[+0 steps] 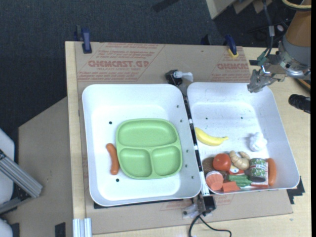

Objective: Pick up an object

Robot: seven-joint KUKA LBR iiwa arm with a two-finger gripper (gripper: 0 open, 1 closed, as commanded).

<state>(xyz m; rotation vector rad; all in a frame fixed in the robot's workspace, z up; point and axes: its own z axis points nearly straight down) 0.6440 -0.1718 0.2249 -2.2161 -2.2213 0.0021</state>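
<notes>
Camera view: gripper [258, 81] hovers over the right bin's [276, 107] far rim, whether open or closed I cannot tell. Smooth curved banana [210, 138] lies crosswise near the bin's left wall, tip pointing right.

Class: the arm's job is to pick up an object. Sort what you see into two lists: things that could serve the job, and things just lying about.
For the job: gripper; banana; tomato; sausage; white lump; right bin.

Lying about: green tray; left bin; blue clamp; yellow clamp; cardboard sheet.
</notes>
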